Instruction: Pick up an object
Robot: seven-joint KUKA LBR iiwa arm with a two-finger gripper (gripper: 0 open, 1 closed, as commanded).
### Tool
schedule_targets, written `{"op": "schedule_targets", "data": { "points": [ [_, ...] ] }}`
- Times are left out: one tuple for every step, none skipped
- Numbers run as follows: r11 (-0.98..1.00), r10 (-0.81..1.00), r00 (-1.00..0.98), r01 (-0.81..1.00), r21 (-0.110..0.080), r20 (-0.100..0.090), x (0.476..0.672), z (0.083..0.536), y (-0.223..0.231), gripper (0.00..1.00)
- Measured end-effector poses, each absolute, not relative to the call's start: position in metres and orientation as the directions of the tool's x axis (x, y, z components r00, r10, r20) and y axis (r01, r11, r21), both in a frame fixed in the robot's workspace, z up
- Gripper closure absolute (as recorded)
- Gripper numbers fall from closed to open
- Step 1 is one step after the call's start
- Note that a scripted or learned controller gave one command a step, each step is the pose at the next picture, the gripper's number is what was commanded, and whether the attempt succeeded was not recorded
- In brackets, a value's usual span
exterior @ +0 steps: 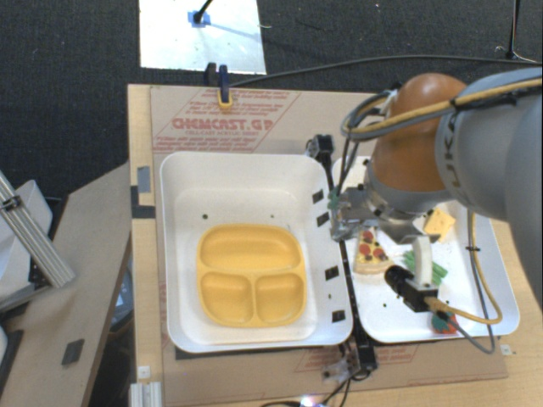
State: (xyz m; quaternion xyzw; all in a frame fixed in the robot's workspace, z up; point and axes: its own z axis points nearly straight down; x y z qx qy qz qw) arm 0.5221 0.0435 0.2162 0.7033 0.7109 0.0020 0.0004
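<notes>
I see my arm [462,142] reaching over the right bin [496,299] | gripper [348,219] low at that bin's left wall, finger state I cannot tell | toy pizza slice [370,253] just beside it, cheese wedge [439,225] and green piece [427,270] near | yellow divided tray [251,274] in left bin [182,193]

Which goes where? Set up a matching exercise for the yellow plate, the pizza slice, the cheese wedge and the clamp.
1 yellow plate
2 pizza slice
3 cheese wedge
4 clamp

A cardboard's far edge
B left bin
C right bin, by the middle wall
D right bin, beside the grey arm

Pairs: 1-B, 2-C, 3-D, 4-A
</notes>
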Motion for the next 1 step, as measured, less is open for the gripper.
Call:
{"op": "schedule_targets", "data": {
  "points": [
    [0.011,1.0,-0.011,1.0,0.002,0.002,0.5314,0.2139,0.0969,1.0]
  ]
}}
